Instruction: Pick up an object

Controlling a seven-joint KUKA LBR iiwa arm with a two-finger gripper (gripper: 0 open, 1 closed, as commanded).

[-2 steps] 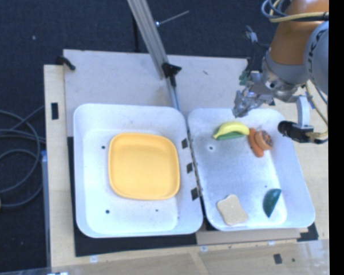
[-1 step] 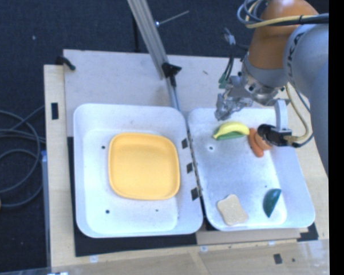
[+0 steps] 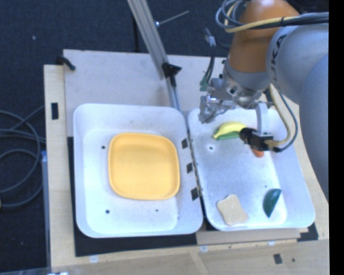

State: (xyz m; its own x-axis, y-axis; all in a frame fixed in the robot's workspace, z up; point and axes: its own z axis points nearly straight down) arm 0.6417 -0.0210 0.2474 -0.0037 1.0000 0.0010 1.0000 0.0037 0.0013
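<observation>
The right bin [image 3: 240, 171] holds a yellow-green banana [image 3: 229, 130] near its far edge, an orange item [image 3: 257, 150] partly hidden behind a black cable fitting, a tan bread slice [image 3: 233, 209] at the front, and a dark green piece [image 3: 271, 201] at the front right. My gripper [image 3: 208, 113] hangs over the far left corner of this bin, just left of the banana. Nothing shows between its fingers.
A square yellow plate [image 3: 143, 165] lies in the left bin [image 3: 94, 125]. A slanted metal pole [image 3: 151, 39] with a black clamp rises behind the bins. Loose cables lie on the dark floor at the left.
</observation>
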